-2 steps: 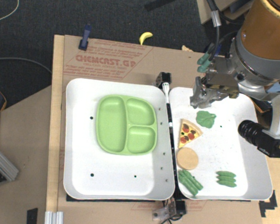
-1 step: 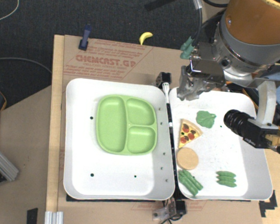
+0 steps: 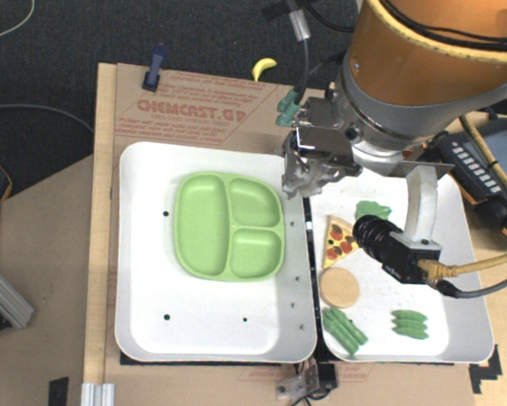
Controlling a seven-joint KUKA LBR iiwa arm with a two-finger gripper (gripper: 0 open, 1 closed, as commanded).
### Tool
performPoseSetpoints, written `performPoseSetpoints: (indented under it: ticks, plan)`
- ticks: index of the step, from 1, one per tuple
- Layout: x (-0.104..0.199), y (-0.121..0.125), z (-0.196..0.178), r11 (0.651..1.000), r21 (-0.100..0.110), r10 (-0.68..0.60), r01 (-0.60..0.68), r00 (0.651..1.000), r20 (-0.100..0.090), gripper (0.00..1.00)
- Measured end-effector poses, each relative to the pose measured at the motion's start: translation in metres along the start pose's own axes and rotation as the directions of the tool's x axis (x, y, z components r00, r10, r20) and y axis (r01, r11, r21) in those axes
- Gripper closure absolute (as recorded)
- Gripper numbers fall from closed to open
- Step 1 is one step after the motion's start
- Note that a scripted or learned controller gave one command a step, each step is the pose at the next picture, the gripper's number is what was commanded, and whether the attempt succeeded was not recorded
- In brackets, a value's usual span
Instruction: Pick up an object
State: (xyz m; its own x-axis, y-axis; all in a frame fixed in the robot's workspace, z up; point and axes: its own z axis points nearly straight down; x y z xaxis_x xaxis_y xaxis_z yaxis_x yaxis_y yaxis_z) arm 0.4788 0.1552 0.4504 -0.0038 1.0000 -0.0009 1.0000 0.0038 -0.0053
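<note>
left bin (image 3: 141, 258) has just a green divided plate (image 3: 230, 227) sitting toward its right side, so there's lots of bare white floor along the left and bottom edges. gripper (image 3: 298, 180) hangs over the seam between bins, honestly can't tell what its tips are doing. right bin (image 3: 471, 263) is crowded: pizza slice (image 3: 339, 240), round cookie (image 3: 341, 287), green bean pods (image 3: 345, 330) by the lower rim.
</note>
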Motion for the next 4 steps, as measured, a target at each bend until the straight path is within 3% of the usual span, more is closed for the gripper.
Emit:
performPoseSetpoints:
  ticks: [1,2,3,4]
  plan:
    - [-0.001,0.001,-0.013,1.0,-0.007,0.002,-0.002,1.0,-0.001,1.0]
    - [0.074,0.002,-0.022,1.0,-0.009,-0.005,0.005,1.0,-0.004,1.0]
    - [0.018,0.0,-0.028,1.0,-0.005,0.009,-0.009,1.0,0.0,1.0]
    - [0.022,0.001,-0.038,1.0,-0.008,0.003,-0.003,1.0,-0.002,1.0]
